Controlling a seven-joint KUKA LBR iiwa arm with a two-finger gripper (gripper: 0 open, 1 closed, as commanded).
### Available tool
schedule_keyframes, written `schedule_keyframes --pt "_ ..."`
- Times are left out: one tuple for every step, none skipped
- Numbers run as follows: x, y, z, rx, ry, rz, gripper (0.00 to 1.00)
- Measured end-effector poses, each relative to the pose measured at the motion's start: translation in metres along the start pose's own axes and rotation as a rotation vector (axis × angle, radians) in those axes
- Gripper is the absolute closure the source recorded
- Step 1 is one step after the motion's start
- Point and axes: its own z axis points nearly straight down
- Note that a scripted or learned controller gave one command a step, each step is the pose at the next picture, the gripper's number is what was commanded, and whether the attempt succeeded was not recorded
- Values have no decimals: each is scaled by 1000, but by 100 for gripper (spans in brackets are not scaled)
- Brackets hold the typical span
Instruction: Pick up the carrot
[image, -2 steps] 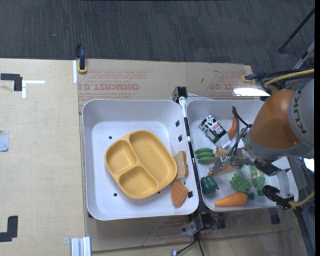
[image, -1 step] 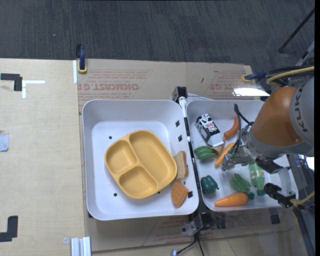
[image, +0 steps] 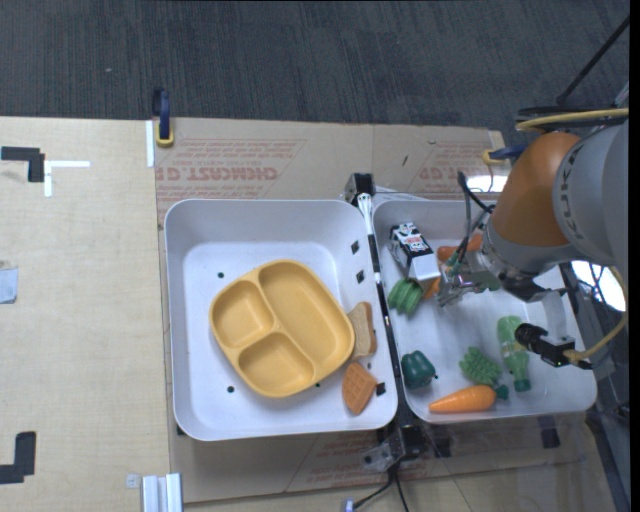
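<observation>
The carrot (image: 463, 400) is orange with a green stub at its right end. It lies flat near the front edge of the right bin (image: 560, 400). My gripper (image: 455, 287) hangs low over the middle of that bin, well behind the carrot and apart from it. The grey arm with its orange band (image: 535, 200) comes in from the right and hides the bin floor beneath it. Nothing visible links the gripper to the carrot.
Around the carrot sit a dark green pepper (image: 417, 368), a broccoli (image: 480, 365) and a pale green bottle (image: 512, 340). A green vegetable (image: 405, 295) and a white toy car (image: 411, 247) lie by the gripper. The left bin (image: 190, 300) holds a yellow divided plate (image: 232, 318), bread (image: 362, 330) and a waffle (image: 357, 388).
</observation>
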Motion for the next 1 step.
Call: schedule_keyframes --pt "-2 0 -1 -1 -2 2 0"
